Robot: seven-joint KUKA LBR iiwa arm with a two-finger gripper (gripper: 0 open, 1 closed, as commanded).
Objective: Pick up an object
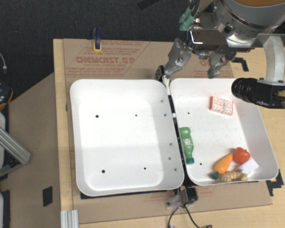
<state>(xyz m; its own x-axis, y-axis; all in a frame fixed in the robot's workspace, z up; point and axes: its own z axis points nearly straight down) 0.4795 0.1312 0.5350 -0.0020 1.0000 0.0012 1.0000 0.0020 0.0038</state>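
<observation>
My gripper (197,65) hangs above the far edge of the right bin (204,127), fingers spread open with nothing between them. Its left finger (179,60) is over the far end of the seam between the two bins. In the right bin lie a green bottle (186,145) along the left wall, a pink patterned box (221,105) towards the far right, and near the front an orange carrot (223,164), a red pepper (241,155), a beige ginger root (232,176) and a white card (250,166).
The left bin (76,127) sits beside the right one on a cardboard sheet (114,56). A black cylinder (249,90) juts in over the right bin's far right rim. A blue and yellow clamp (97,39) stands at the cardboard's far edge.
</observation>
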